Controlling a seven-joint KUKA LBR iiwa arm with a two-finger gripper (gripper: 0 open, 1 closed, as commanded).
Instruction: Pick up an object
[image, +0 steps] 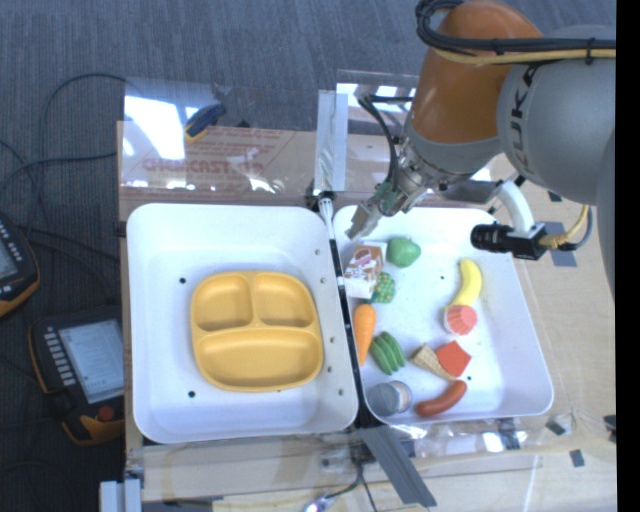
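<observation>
Grey two-finger gripper (362, 222) hanging over the far-left corner of the right shallow white bin (520, 345), fingers slightly parted, nothing between them. Just below: small red-and-white carton (364, 264), round green toy fruit (403, 251). Yellow compartment plate (258, 330) resting in the left white bin (160, 250)

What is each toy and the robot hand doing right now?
Two-finger gripper: hovering over the right bin's far left corner, holding nothing.
Yellow three-compartment plastic tray: lying flat in the left white bin, nothing in it.
Yellow toy banana: lying in the right white bin.
Orange toy carrot: lying against the divider.
Silver metal can: on its side in the near corner.
</observation>
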